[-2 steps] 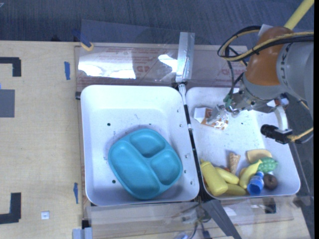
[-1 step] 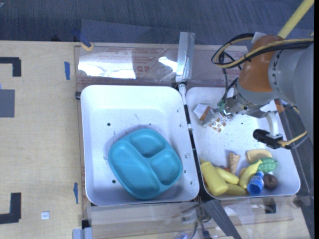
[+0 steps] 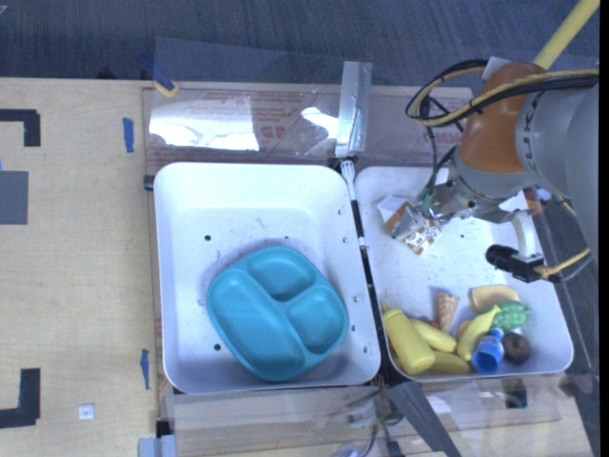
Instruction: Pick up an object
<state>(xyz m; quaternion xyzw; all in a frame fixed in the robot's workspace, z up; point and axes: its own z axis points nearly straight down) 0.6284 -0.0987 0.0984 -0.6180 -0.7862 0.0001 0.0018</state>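
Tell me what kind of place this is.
Most likely a robotics lab test bench. A grey arm with an orange band reaches over two white bins: one holds a blue divided plate, the other toy food like a banana.

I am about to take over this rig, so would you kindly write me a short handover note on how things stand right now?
Gripper: low in the upper part of the right bin, near its left wall; whether it is open or shut cannot be told, and no object is seen held.
Objects: all heaped along the right bin's near edge: yellow squeeze bottle, banana, blue cap, cone, green piece, dark round item.
Left bin: holds a blue divided plate.
Done: no pick visible.
Left: grasp and lift one object; the heap lies nearer the camera than the gripper.
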